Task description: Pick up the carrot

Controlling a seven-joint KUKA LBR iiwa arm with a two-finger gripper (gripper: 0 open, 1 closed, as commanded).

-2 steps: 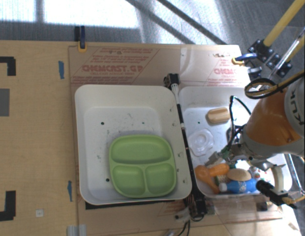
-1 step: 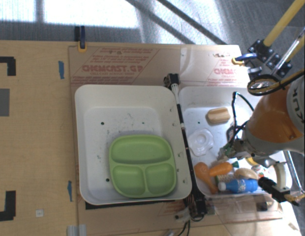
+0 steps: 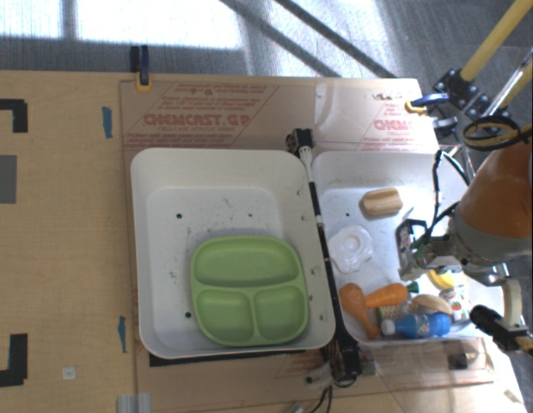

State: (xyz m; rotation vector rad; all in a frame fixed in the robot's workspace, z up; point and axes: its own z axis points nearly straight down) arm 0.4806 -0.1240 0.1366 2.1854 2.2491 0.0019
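The carrot [image 3: 385,296] is an orange tapered piece lying across the front part of the right bin [image 3: 335,198]. It sits among other items. My gripper [image 3: 412,255] hangs over the right side of that bin, just above and to the right of the carrot. Nothing shows between it and the carrot. The arm's orange band [image 3: 505,198] rises behind the gripper at the right edge.
A second orange piece [image 3: 356,308] lies slantwise left of the carrot. A blue bottle [image 3: 419,325], a yellow item [image 3: 442,277], a clear round lid [image 3: 350,248] and a bread roll [image 3: 381,202] share the right bin. The left bin [image 3: 155,231] holds a green divided plate [image 3: 248,289].
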